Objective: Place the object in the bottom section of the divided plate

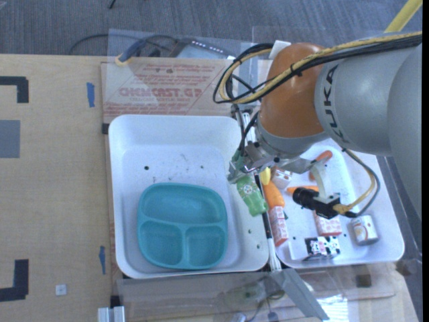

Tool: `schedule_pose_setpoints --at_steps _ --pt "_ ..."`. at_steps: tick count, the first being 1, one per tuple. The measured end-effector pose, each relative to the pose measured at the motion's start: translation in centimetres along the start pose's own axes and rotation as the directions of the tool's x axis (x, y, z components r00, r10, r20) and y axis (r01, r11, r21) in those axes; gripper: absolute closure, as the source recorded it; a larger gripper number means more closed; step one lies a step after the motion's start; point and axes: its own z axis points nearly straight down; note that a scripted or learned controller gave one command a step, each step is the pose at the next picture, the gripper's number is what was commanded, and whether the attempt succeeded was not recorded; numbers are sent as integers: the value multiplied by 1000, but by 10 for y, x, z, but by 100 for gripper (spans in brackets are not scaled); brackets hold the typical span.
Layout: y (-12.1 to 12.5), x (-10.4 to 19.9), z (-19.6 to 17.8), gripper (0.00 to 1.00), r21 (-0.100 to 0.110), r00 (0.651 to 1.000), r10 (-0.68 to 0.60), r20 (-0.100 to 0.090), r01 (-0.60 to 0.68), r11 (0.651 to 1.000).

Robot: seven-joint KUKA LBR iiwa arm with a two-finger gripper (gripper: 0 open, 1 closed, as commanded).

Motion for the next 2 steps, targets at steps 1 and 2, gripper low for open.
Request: schedule_pose_setpoints --at_steps 1,2 --pt "41 72 21 100 -2 997 -71 1 71 997" --pt "41 72 21 0 -2 998 -70 1 70 998"
